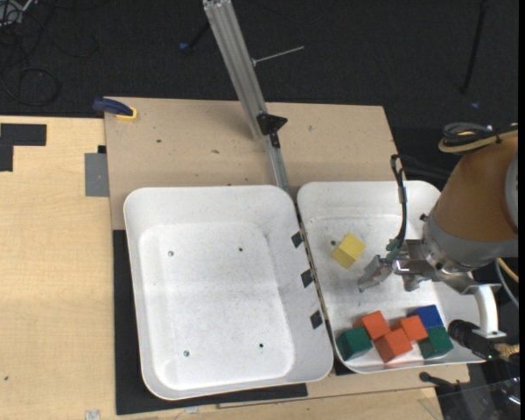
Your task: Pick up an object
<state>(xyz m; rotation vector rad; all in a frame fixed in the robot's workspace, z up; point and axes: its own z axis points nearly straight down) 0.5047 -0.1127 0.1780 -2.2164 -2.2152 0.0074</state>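
End effector: the end effector (pixel 387 269) hangs low in the right bin (pixel 367 201), just right of the yellow block (pixel 349 250); one grey finger points toward that block, but whether the fingers are spread or pressed together I cannot tell, and nothing shows between them.
Task's thing: any block would do; the yellow block lies alone near the middle of the right bin, close to the end effector.
Other blocks: two orange blocks (pixel 394 332), two green blocks (pixel 355 342) and a blue block (pixel 429 315) are packed together at the bin's near edge.
Risk, nudge: a finger coming down on the yellow block's tilted corner would likely push it toward the divider rather than catch it.
Risk, cluster: a reach into the packed blocks may wedge a finger on a neighbour or lift two.
Risk, wall: the near rim sits right beside the cluster, so a low sweep there could strike it.
Open room: bare bin floor lies around the yellow block on every side, most of it toward the far wall.
Left bin: the left bin (pixel 157 208) offers wide free floor on the surface.
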